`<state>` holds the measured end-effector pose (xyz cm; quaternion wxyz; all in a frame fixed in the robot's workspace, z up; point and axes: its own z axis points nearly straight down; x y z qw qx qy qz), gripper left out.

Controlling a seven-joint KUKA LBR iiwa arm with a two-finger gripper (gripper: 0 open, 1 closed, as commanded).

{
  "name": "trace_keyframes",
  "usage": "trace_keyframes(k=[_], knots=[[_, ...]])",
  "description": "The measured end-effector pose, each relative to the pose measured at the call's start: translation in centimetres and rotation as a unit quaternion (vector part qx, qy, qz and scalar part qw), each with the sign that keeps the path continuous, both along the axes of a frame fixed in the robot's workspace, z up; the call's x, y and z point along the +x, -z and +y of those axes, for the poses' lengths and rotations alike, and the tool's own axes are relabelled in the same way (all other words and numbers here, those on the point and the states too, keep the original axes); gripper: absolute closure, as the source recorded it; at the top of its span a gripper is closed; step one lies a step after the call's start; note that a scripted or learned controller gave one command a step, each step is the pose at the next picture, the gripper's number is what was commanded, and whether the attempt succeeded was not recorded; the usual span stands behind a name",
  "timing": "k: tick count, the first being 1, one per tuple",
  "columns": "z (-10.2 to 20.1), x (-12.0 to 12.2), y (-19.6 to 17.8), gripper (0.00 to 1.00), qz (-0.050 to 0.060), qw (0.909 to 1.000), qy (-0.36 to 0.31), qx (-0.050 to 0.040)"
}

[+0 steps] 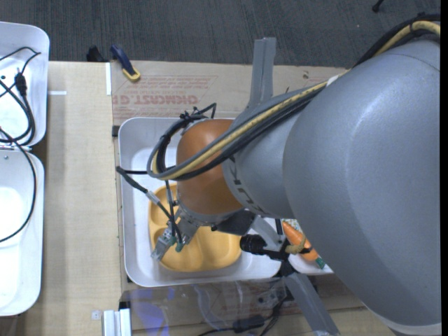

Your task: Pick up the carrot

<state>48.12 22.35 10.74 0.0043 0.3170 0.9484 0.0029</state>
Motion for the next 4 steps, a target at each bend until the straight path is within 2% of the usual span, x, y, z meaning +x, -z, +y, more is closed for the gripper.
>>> trace_keyframes(k=[1,2,3,4], knots=[[-2.6,-0.2,-17.7,0.0,0.004,0.9856,-0.169,-0.0028],[0.0,1.2,1.0,0.0,0.003,0.904,-0.427,-0.0033],[0.5,1.5,-8.7,0.0,0.002,0.8199,-0.572,-0.0037],[0.5,1.3,-7.7,0.0,0.003,0.7572,-0.653,-0.0038]])
